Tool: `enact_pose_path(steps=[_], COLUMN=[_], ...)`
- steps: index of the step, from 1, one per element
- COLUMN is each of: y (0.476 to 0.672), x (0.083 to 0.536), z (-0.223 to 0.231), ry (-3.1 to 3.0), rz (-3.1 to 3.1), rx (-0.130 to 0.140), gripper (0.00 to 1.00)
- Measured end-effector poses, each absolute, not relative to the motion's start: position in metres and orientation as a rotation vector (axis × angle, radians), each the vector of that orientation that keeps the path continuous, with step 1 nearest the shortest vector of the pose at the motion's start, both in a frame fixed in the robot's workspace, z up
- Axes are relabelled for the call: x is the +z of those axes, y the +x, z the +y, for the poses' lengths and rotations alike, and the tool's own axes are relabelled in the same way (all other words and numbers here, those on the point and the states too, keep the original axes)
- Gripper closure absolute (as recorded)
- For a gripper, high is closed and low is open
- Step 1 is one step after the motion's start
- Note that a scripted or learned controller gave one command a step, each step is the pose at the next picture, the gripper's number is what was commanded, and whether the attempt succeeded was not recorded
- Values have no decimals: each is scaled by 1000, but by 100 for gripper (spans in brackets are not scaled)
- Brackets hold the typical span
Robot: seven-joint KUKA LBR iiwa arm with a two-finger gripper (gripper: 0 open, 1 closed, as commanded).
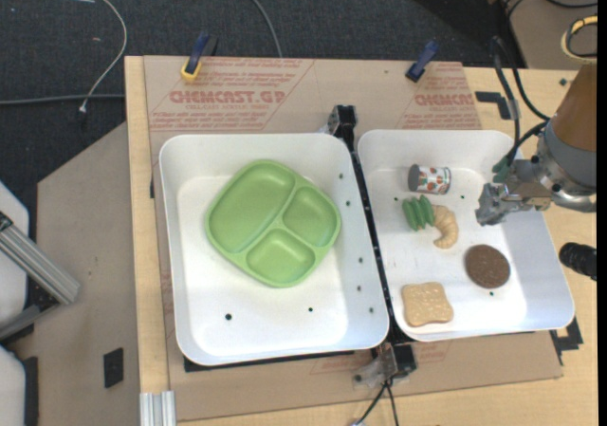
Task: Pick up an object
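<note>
The bench (285, 83) is a tan board carrying 2 shallow white plastic bins side by side, with 2 blue clamps (197, 54) on its far edge.

The left bin (190, 320) holds 1 thing: a light green plate (273, 222) of smooth plastic, rounded at the corners and split into 3 compartments. It lies near the bin's middle, turned at an angle, with bare white floor all around it, widest along the near edge.

The right bin (541, 301) holds 5 small things. 1 square cracker (426, 304), tan and dimpled, lies in the near left corner. 1 flat round brown cookie (487, 266) lies near the right edge. 1 curved pale croissant (445, 227) lies at the middle, touching 1 green pea pod (417, 213) just to its left. 1 small can (429, 179), on its side with a red and white label, lies toward the far edge.

The gripper (493, 203) hangs over the bin's right side, above the cookie and apart from it; whether it is open or closed I cannot tell.
</note>
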State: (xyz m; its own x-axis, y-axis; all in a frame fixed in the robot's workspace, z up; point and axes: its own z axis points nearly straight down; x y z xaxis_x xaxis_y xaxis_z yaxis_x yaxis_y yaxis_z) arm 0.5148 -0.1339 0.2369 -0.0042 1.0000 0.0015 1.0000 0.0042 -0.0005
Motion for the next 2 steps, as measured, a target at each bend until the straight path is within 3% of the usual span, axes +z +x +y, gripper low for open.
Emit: enact_pose_path(steps=[1, 2], y=[530, 558], x=[234, 240], z=[-95, -43], ry=[-2221, -2216], rz=[-2223, -2228], rx=[-1, -3], gripper=[100, 100])
